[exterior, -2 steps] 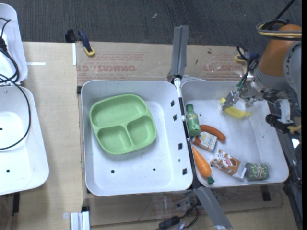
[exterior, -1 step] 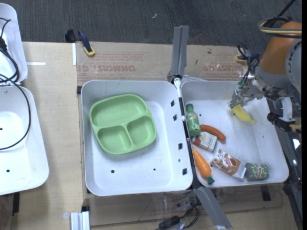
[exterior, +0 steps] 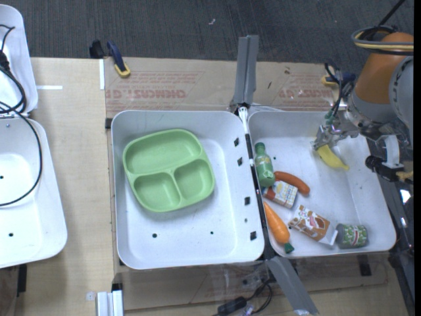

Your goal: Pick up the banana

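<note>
White bin (exterior: 368,196), curved yellow banana (exterior: 332,158)

gripper (exterior: 327,139) is sitting right over the banana (exterior: 332,158) in right bin (exterior: 368,196) | green plate (exterior: 169,169) is lying in left bin (exterior: 131,236)

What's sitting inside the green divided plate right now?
Nothing lies in the three compartments of the green plate; all show bare. It covers the left bin's floor beneath, so that patch cannot be seen.
</note>
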You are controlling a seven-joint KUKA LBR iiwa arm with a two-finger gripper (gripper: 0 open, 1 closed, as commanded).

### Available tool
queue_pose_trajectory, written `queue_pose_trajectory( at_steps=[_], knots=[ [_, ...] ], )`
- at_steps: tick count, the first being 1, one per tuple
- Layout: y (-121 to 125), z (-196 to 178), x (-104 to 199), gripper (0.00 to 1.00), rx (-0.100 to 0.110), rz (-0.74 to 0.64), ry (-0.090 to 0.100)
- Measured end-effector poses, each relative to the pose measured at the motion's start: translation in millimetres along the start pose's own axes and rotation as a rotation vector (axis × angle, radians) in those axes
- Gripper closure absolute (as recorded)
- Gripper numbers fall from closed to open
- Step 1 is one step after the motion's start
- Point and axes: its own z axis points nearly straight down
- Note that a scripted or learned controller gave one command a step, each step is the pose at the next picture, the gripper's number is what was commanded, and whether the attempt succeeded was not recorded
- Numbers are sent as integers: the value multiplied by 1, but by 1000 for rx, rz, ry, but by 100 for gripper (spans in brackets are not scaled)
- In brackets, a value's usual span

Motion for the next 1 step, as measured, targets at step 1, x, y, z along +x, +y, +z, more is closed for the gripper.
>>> queue_pose_trajectory(
  at_steps=[1],
  knots=[
    [10,-103,45,100,-2,22,0]
  ],
)
